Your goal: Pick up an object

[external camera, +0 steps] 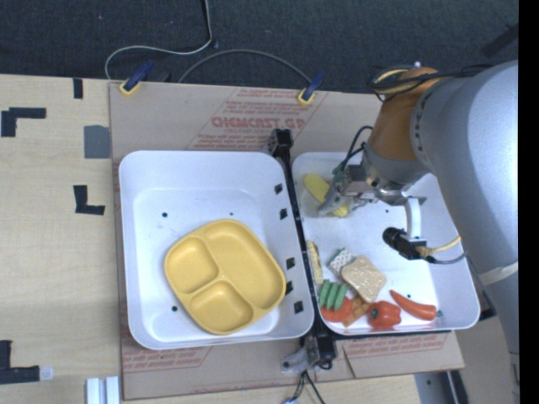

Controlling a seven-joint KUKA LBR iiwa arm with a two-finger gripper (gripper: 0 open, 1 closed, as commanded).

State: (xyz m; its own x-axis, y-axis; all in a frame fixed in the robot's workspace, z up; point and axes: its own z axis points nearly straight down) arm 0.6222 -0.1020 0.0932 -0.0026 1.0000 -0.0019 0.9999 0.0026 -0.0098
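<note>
My gripper [338,202] reaches down into the upper left part of the right bin [450,263], right by a yellow toy food piece [317,187] that lies at its fingertips. Whether that piece sits between the fingers is not visible. Lower in the same bin lie a slice of toast [364,278], a checkered cracker [339,260], a corn cob [314,261], green beans [331,294], a carrot [339,311], a red pepper [384,314] and a red chili [413,306].
The left bin [143,200] holds a yellow three-compartment plate [223,273]. A black divider with clips [292,225] runs between the bins. The grey arm with its orange band [396,129] covers the right bin's upper right. Cables run behind the bins.
</note>
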